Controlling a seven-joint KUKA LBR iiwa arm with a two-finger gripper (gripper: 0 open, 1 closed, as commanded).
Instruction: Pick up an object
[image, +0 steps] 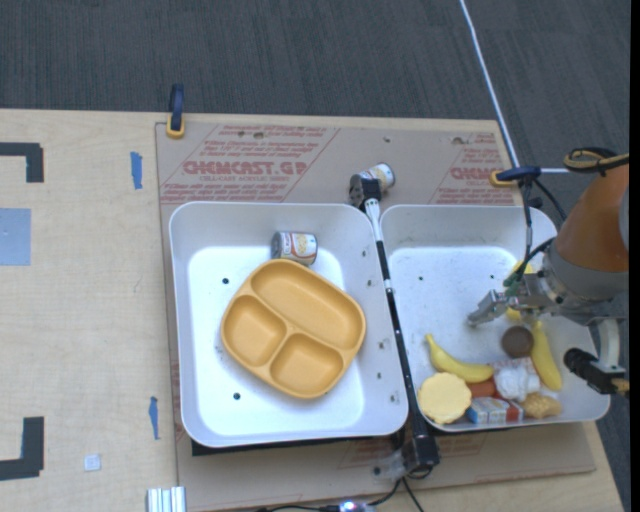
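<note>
Nearest the lens, at the bottom rim of the right bin (455, 232), sits the clutter I am working over: a round yellow disc (445, 398), a small red-and-white carton (489, 410), a crumpled white object (516, 380), a tan lump (542, 405), and two bananas, one (458, 363) curving at 9 o'clock of the pile, the other (545, 358) lying upright at 3 o'clock. A brown round object (517, 342) lies between the bananas, just below my tool.

My gripper (492, 310) hangs over the right bin at 12 o'clock of the pile, pointing toward 9 o'clock. Its metal fingers look drawn close together with nothing between them; I am carrying nothing.

Left bin (185, 300): a yellow three-compartment plate (292, 327) lies in the middle, with a small can (294, 246) on its side at 12 o'clock of the plate, touching or nearly touching its rim.

Findings on risk, as judgement:
- Pile items touch or overlap; a descent may strike two things together and grip neither.
- Brown object looks round and may roll away from closing fingers.
- Bananas curve; a grip off centre could let them swing or slip.
- Fingers at present aim over bare floor beside the pile, so a straight drop would likely close on nothing.
- Cables near my wrist could snag the bin's 3 o'clock rim.
</note>
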